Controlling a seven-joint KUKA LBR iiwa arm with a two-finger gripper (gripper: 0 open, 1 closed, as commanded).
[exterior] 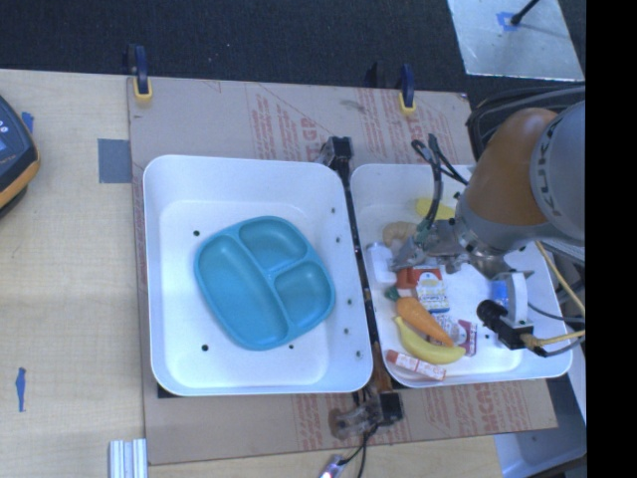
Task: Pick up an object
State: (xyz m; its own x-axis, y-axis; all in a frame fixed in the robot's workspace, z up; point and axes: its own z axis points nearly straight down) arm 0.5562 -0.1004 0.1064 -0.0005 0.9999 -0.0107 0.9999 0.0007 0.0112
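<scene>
The arm reaches in from the right over the right bin (537,361). Its gripper (416,252) hangs low among the small items near that bin's left side. Just below the gripper lie a red-and-white packet (430,289), an orange carrot (419,316) and a yellow banana (429,345). A beige roundish piece (398,233) sits at the gripper's upper left, and a yellow item (431,207) peeks out behind the wrist. I see nothing clearly between the fingers.
The left bin (174,357) holds a blue divided plate (264,281). A narrow red-and-white stick pack (416,365) lies at the right bin's front rim. A black cable connector (501,324) and wires trail off the arm at right. A yellow-edged device (14,157) rests at the bench's far left.
</scene>
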